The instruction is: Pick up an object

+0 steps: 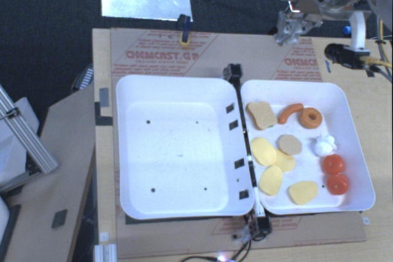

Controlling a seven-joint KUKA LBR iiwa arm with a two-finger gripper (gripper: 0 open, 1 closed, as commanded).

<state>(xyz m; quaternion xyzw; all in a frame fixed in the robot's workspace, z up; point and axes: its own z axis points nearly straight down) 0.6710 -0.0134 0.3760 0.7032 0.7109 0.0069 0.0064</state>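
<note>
Counter-top right bin [353, 132] holds the food; the gripper [290, 34], grip state unclear, hangs beyond its far rim, sausage [290, 112] nearest.

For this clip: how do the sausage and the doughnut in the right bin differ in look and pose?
The sausage is long, slim and orange-red, lying at a slant; the doughnut is a round ring with a hole, lying flat. The sausage is more red, the doughnut more orange-brown. The sausage lies left of the doughnut, its upper end close beside it. Both sit at the far side of the right bin, clear of the gripper.
</note>
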